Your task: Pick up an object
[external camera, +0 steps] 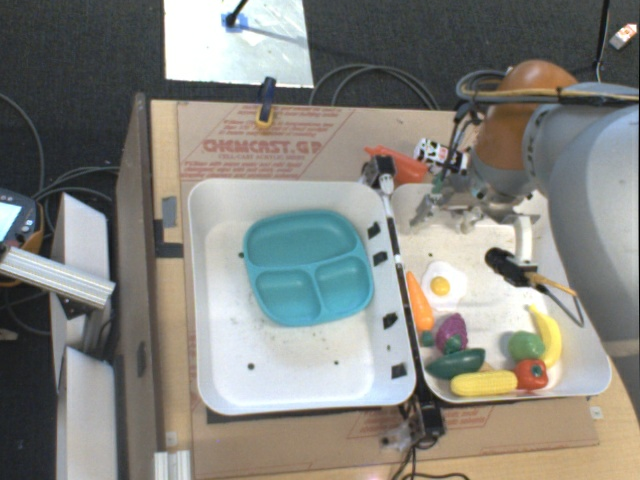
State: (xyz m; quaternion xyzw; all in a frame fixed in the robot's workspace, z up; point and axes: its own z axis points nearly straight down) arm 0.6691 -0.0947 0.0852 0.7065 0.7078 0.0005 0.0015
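Observation:
My gripper [446, 212] hangs over the far end of the right bin [596, 366]. It is open, with nothing between its fingers. Toy food lies nearer the front of that bin. A fried egg [443, 285] sits just in front of the gripper. An orange carrot [420, 301] lies along the left wall. A purple eggplant [451, 328], a green vegetable [455, 361] and a yellow corn cob [484, 382] crowd the front. A red tomato [531, 373], a green pepper [524, 345] and a banana [546, 333] lie at the front right.
The left bin [220, 308] holds a blue divided plate [307, 266]. An orange tool [395, 163] rests on the cardboard behind the bins. The divider between the bins [392, 268] carries black clips.

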